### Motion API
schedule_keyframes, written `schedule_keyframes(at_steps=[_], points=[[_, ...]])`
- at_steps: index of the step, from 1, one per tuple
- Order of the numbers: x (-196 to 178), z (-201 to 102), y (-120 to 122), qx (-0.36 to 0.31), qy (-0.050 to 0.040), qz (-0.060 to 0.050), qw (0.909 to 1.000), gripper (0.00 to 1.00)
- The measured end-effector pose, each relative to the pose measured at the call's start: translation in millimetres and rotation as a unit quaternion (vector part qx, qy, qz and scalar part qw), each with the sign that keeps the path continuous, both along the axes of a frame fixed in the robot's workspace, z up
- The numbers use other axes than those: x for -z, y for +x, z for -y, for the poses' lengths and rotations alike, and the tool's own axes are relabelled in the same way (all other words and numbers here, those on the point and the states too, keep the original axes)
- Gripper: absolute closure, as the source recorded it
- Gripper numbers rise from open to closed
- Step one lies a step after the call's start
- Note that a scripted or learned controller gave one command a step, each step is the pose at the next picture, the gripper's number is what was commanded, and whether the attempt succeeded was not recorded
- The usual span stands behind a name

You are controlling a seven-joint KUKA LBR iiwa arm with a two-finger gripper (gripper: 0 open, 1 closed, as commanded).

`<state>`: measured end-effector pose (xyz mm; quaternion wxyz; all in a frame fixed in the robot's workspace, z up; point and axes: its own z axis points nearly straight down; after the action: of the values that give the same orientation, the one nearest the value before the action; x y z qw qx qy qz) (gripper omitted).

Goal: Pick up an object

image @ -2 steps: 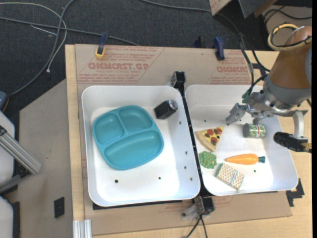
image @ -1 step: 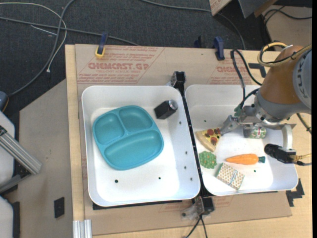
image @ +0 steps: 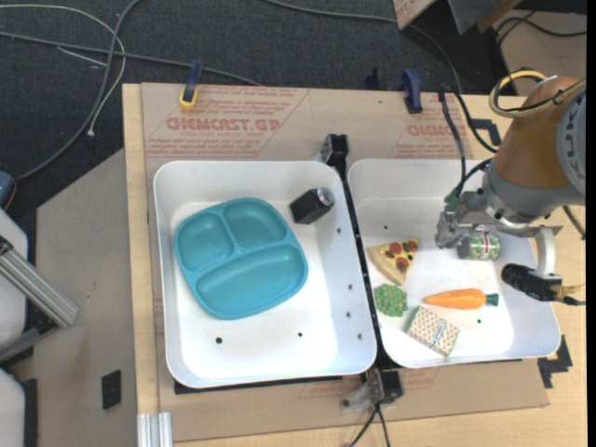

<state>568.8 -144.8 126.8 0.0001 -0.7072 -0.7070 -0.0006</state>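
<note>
Smooth white bins [image: 177, 250] hold a sectioned teal plate [image: 242, 256]; whether the metal hand [image: 463, 234] grips anything, I cannot tell.

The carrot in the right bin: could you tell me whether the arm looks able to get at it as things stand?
Probably yes. The carrot lies flat on the right bin floor with nothing on top of it, apart from the wafer and broccoli. The end effector is over the same bin, close by.

Plate [image: 242, 257] in left bin [image: 177, 343]; carrot [image: 456, 298] in right bin [image: 535, 338]
</note>
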Motion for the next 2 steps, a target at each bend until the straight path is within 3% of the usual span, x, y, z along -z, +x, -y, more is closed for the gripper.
schedule_keyframes(at_steps=[2], points=[[-113,-7,6,-0.001,-0.001,0.003,1.0,1.0]])
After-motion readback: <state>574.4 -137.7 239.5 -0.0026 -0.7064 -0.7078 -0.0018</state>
